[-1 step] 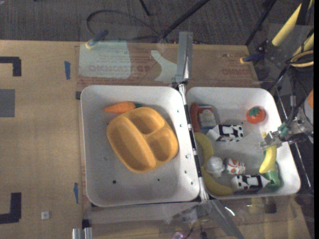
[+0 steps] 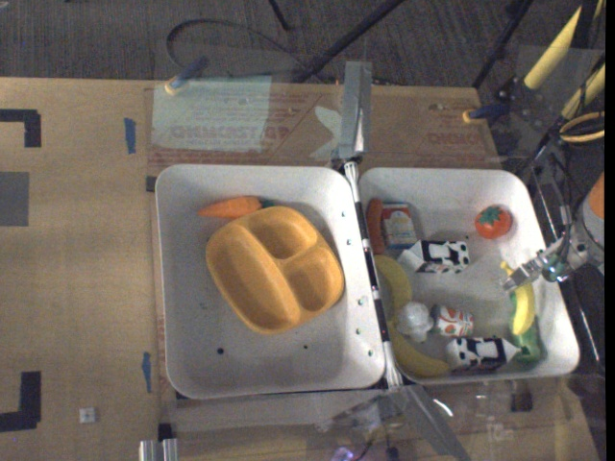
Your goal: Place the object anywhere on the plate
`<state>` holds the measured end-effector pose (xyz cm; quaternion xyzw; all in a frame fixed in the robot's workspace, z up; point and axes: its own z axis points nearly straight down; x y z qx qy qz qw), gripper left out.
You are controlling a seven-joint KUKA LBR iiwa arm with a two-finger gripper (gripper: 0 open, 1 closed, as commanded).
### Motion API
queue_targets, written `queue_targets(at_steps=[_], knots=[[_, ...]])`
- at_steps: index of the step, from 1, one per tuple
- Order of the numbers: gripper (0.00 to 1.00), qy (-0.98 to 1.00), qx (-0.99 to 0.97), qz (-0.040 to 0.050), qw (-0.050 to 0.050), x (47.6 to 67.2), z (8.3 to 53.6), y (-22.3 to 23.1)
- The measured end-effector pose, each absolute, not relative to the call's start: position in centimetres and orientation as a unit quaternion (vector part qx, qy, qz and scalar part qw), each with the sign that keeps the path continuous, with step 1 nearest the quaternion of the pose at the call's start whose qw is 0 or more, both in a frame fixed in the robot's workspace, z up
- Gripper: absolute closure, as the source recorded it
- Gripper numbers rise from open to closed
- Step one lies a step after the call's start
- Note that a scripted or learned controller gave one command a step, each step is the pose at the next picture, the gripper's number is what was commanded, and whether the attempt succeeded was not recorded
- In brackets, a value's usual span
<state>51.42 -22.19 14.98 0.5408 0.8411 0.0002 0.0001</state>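
A yellow divided plate (image 2: pixel 274 267) lies in the left bin (image 2: pixel 183 353), with an orange carrot (image 2: pixel 231 206) beside its far-left rim. My gripper (image 2: pixel 531 268) hangs over the right side of the right bin (image 2: pixel 562 353), just above a small yellow banana-like piece (image 2: pixel 522 310) with a green end. A red tomato (image 2: pixel 492 221) sits to the gripper's far left. The gripper is small and blurred here, and nothing can be made out in its grasp.
The right bin also holds two cow-patterned cartons (image 2: pixel 437 254) (image 2: pixel 480 351), a red-and-white carton (image 2: pixel 398 225), a long banana (image 2: pixel 402 339), a white lump (image 2: pixel 415 320) and a small bottle (image 2: pixel 454 320). A metal divider (image 2: pixel 365 277) separates the bins.
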Motion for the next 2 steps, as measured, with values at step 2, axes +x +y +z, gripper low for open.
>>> queue_targets(at_steps=[2], knots=[[1.00,0.959,0.284,0.0020,0.004,54.74,10.26,-22.01]])
